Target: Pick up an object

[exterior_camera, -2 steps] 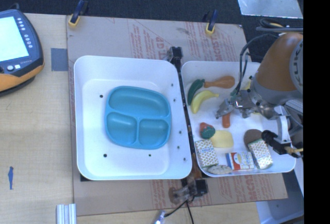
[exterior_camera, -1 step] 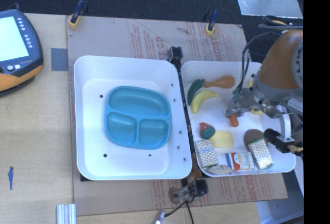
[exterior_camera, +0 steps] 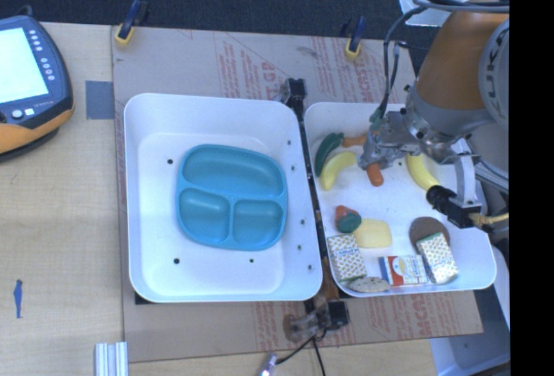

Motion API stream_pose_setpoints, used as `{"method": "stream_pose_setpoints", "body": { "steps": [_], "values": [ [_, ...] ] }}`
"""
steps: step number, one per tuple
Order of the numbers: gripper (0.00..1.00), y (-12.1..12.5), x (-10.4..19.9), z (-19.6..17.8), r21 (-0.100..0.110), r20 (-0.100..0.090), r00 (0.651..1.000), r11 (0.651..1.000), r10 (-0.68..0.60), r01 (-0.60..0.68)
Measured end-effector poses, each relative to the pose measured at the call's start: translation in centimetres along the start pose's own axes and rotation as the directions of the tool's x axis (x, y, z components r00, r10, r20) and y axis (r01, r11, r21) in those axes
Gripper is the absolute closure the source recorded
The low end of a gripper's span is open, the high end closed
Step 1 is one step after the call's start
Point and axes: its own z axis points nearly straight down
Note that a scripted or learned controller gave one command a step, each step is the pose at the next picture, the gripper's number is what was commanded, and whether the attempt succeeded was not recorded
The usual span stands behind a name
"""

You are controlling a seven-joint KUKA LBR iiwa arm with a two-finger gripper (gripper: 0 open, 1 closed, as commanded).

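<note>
Hovering low over the upper part of the right bin [exterior_camera: 485, 275], the gripper [exterior_camera: 381, 153] sat right above a small orange carrot-like piece [exterior_camera: 374, 175]; I couldn't tell whether its fingers were spread or pressed together, and nothing showed between them. Nearest target by my read was that orange piece, lying on the bin floor just below the tool, with a yellow banana [exterior_camera: 338, 169] and a green pod [exterior_camera: 327, 149] just to its left. Looked like light hard plastic toy food, so smooth and likely to skid or roll; I'd pinch it across the narrow middle. A second yellow banana [exterior_camera: 422, 172] lay to the right, partly under the arm. Further down: a red-and-teal piece [exterior_camera: 347, 218], a pale yellow block [exterior_camera: 373, 234], a brown piece [exterior_camera: 426, 229], and flat printed packets [exterior_camera: 346, 260] along the lower rim. Those looked thin and hard to get under. Room was tight on the left, with the banana and pod near the bin wall; open floor below the orange piece gave better clearance. The left bin [exterior_camera: 143, 192] held a blue divided tray [exterior_camera: 232, 197], well apart
</note>
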Motion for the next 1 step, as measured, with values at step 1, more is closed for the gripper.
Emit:
{"method": "stream_pose_setpoints", "body": {
  "steps": [1],
  "values": [
    [1.0, -0.13, 6.41, -2.5, 0.001, 0.002, 1.0, 1.0, -0.001, 0.001]
  ]
}}
